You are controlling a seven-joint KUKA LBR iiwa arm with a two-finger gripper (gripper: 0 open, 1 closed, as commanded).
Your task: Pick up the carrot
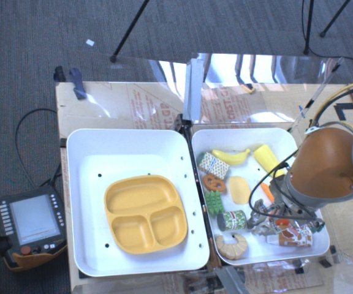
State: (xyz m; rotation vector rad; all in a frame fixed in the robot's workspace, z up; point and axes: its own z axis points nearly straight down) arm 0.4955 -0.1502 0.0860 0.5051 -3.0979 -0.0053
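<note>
The carrot [266, 192] shows as a short orange sliver in the right bin [287, 136], just right of a pale yellow oval piece [239, 190]. Most of it is hidden under my arm's wrist. My gripper [260, 217] hangs low over the bin's front right part, slightly in front of the carrot, between a small green-labelled can [231, 219] and a red and white carton [296, 236]. The orange band [323, 164] of the arm looms over the bin's right side.
The right bin also holds a banana [231, 157], a yellow block [265, 157], a checkered packet [214, 164], a pretzel [213, 182], a green piece [213, 201] and a bagel [233, 245]. A yellow divided plate [144, 213] lies in the left bin [84, 164].
</note>
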